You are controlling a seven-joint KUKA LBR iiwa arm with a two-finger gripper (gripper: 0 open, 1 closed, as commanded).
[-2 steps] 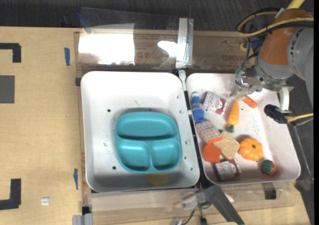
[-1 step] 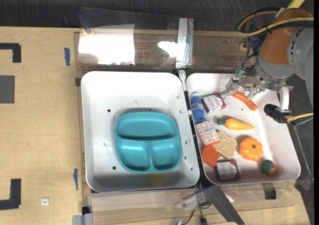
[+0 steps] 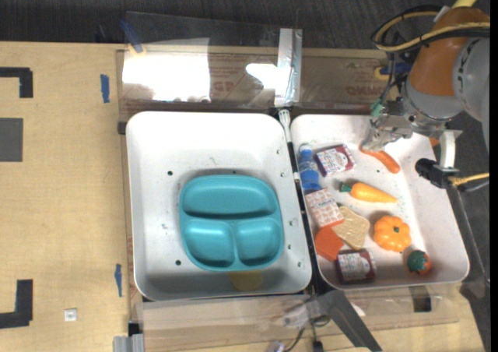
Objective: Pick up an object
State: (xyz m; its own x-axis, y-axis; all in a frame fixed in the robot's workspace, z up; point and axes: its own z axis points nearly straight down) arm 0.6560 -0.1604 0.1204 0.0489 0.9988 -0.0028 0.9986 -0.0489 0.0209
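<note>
Two white bins sit side by side: the left bin (image 3: 148, 148) holds one teal tray (image 3: 230, 220), the right bin (image 3: 447, 245) about ten toy foods, with the gripper (image 3: 379, 139) above one orange-red piece (image 3: 382, 160), grip unclear.

A teal divided tray (image 3: 230, 220) fills the left bin (image 3: 148, 140); the gripper (image 3: 379, 139) hangs over a small orange-red piece (image 3: 382, 160) near the right bin's (image 3: 451, 253) far edge.

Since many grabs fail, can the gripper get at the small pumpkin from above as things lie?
Probably yes: the pumpkin lies uncovered in the right bin, with a cracker close beside it; the gripper hangs over the bin's far end.
</note>
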